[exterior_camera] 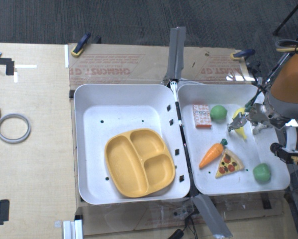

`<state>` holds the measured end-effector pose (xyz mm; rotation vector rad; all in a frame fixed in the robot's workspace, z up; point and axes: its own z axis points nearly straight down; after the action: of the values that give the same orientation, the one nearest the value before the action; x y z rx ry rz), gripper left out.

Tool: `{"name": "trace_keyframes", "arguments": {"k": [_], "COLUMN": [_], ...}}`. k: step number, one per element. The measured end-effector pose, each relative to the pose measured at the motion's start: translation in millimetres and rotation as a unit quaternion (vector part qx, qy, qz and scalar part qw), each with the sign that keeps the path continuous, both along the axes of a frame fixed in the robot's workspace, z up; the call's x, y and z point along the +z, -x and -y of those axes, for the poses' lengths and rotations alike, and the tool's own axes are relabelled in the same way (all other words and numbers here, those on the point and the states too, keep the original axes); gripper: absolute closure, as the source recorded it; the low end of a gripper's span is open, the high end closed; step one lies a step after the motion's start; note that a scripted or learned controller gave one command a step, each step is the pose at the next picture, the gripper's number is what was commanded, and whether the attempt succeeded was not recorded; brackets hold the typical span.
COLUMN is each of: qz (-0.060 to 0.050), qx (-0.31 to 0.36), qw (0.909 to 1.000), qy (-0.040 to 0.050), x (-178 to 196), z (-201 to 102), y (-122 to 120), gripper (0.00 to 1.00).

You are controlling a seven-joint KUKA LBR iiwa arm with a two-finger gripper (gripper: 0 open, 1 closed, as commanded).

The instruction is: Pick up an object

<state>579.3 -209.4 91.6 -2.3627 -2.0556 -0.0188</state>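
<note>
two bins sit on the counter, and in the right bin point(283, 183) the end effector point(242, 124) hangs low over a yellow toy point(238, 115), seemingly for a grab, its opening too blurred to tell.

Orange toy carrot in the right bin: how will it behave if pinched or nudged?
The orange toy carrot with a green top looks like rigid moulded plastic, so probably stiff and light. Its tapered body could slip from a pinch toward the narrow tip. Lying on its side on the right white bin, it may roll or pivot if nudged.
</note>
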Motion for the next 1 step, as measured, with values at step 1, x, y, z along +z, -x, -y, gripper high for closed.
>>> {"name": "trace_keyframes", "arguments": {"k": [1], "qz": [-0.002], "qx": [0.000], "qw": [1.0000], "qy": [0.0044], "x": [6.9], "z": [4.6], "y": [1.5], "gripper": [1.00]}}
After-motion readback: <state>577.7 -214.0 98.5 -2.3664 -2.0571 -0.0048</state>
